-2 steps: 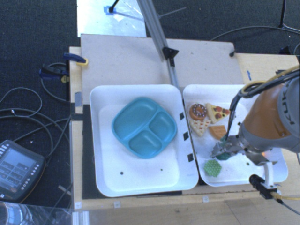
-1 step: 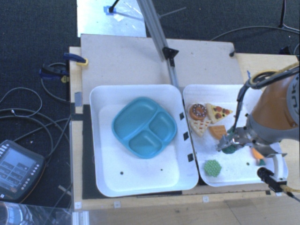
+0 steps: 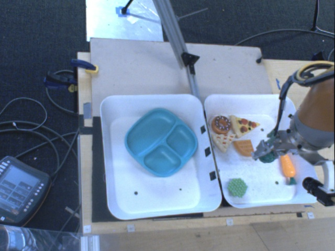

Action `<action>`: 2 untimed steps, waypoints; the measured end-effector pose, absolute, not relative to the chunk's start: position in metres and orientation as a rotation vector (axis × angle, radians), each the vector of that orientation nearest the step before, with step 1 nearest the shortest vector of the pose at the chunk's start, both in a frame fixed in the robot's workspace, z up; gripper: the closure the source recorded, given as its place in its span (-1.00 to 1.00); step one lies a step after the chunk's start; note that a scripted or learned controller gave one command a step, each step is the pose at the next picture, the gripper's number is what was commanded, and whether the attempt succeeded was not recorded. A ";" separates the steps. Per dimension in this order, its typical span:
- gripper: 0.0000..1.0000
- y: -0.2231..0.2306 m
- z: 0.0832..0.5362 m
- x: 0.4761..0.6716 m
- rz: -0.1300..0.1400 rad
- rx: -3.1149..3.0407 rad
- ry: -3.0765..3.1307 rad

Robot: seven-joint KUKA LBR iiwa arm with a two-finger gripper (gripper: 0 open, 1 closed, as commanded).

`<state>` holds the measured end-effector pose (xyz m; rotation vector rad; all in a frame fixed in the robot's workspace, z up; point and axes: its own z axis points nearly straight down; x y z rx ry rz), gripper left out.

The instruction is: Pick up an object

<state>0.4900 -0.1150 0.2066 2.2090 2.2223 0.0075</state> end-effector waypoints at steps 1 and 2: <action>1.00 -0.115 0.261 0.492 0.008 2.210 2.222; 1.00 -0.066 0.247 0.501 0.003 2.211 2.233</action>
